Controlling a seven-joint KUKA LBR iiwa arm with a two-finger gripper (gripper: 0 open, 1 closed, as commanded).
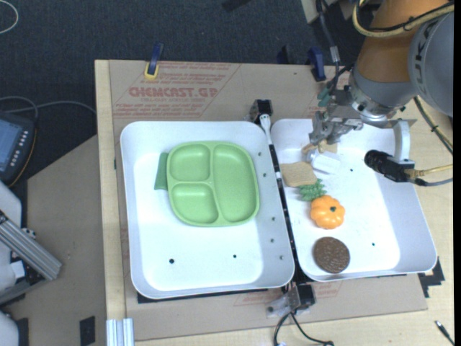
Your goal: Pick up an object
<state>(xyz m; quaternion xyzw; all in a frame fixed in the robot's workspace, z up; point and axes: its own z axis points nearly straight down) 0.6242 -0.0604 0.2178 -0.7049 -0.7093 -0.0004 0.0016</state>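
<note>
Camera view: fingers (pixel 322 141), spread unclear, over the flat tan slice (pixel 297 173) lying roughly level.

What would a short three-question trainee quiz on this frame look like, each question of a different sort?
1. True or false: the green plastic divided plate lies in the left white bin.
2. Which object lies nearest the front rim of the right white bin? A. the orange toy pumpkin B. the round brown cookie-like disc C. the tan flat square piece
3. Fill in: the arm's tool hangs over the ____ bin.

Key: 1 true; 2 B; 3 right.
</note>
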